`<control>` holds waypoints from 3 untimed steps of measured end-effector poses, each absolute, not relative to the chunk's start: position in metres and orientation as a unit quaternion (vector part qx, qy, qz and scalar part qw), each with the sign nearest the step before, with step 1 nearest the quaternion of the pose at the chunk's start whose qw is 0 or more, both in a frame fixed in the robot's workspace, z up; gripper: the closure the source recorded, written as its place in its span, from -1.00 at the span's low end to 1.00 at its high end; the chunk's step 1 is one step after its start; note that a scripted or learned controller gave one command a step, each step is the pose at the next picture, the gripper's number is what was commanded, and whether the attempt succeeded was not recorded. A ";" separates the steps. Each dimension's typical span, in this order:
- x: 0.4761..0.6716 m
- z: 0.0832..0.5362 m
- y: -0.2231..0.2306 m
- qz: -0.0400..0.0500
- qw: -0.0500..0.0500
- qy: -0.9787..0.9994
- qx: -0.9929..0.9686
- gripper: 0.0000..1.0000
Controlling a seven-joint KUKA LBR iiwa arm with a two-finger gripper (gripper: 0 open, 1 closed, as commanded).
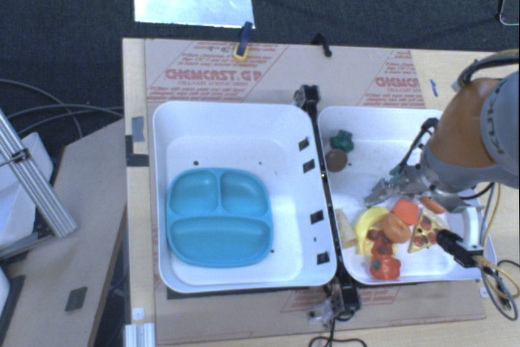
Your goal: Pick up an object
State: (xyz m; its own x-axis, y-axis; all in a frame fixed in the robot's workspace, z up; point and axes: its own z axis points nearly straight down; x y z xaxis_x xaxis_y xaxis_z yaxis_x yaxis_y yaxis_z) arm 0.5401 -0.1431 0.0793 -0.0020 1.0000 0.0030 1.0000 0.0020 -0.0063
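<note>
While one tray (218,217) sits, perhaps seven toys (388,236).

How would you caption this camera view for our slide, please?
KUKA arm's gripper over toy food in the right bin; blue divided tray in the left.

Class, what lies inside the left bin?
A blue divided tray lies flat in the left bin. Whatever is under the tray is covered.
</note>
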 end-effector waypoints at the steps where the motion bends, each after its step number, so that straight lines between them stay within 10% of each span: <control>1: 0.558 0.140 -0.208 -0.001 -0.003 -0.707 -0.707 -1.00; 3: 0.488 0.086 -0.117 -0.001 -0.006 -0.708 -0.706 -1.00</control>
